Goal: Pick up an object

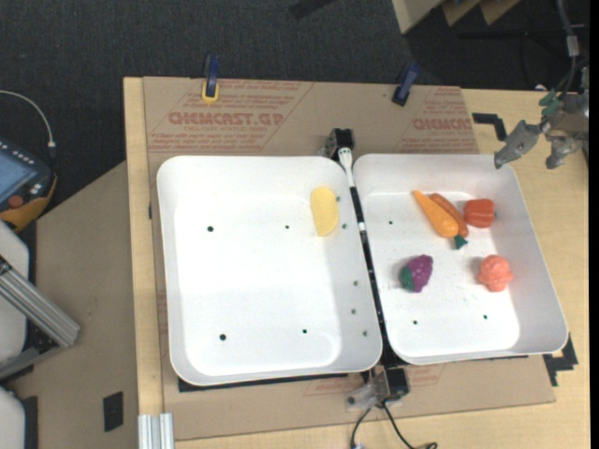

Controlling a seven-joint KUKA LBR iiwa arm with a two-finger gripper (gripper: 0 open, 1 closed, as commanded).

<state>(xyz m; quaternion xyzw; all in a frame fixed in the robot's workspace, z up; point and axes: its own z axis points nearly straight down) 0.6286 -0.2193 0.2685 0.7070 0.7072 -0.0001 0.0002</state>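
My gripper [535,148] hangs at the right edge of the view, above the far right corner of the right bin [524,330]. Its two fingers [510,148] are spread apart with nothing between them. In the right bin lie an orange carrot [438,212], a red-orange pepper [479,212], a purple toy [416,272] and a pink-orange strawberry-like toy [495,271]. A yellow banana-like toy [324,210] lies in the left bin [187,344], near its right wall. The gripper is well above and to the right of the pepper.
The two bins sit side by side on a cardboard sheet [281,106] held by blue clamps [211,80] at the back. A black clip [341,143] joins the bins at the far side. A cable [374,424] runs off the front.
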